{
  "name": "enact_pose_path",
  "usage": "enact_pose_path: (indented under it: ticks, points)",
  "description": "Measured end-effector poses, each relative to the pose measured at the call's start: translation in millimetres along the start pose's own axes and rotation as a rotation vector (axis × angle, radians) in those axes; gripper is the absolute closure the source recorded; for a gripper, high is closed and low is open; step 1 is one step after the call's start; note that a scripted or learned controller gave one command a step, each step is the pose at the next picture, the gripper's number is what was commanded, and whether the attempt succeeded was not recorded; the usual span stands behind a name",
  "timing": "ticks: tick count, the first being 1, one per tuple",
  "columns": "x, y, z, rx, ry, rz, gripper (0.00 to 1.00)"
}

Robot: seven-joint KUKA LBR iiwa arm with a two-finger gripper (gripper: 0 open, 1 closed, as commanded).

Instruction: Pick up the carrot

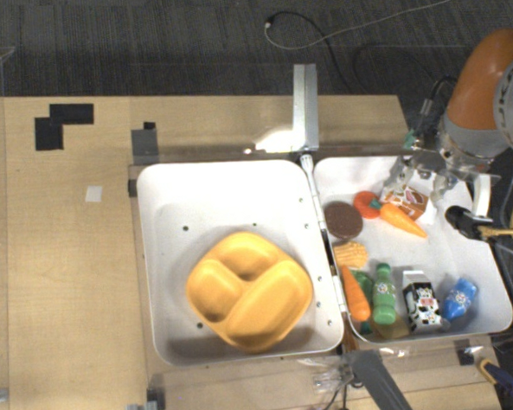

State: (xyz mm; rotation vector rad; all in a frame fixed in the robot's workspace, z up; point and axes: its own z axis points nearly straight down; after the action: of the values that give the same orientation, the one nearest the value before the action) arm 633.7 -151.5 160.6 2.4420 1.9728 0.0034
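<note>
Carrot (403, 222) lying aslant in right bin (472, 260), just under gripper (409, 184); whether open or closed, cannot tell. Centre over the thick middle, square across its length, keep off tomato (366, 203), then descend straight.

The arm (492, 90) is cut off by the right edge; the carrot (402, 221) lies partly under the gripper (415, 181).

- no words, brand names or numbers can be read anywhere on the bench or in the two bins.
- the small black-and-white printed carton (421, 305) and the green plastic bottle (383, 294) carry markings too blurred to make out.
</note>
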Motion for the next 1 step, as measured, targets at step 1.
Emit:
enact_pose_path:
  ticks: [1]
  points:
    - [-1.2, -16.2, 45.7, -0.033, -0.008, -0.196, 0.00]
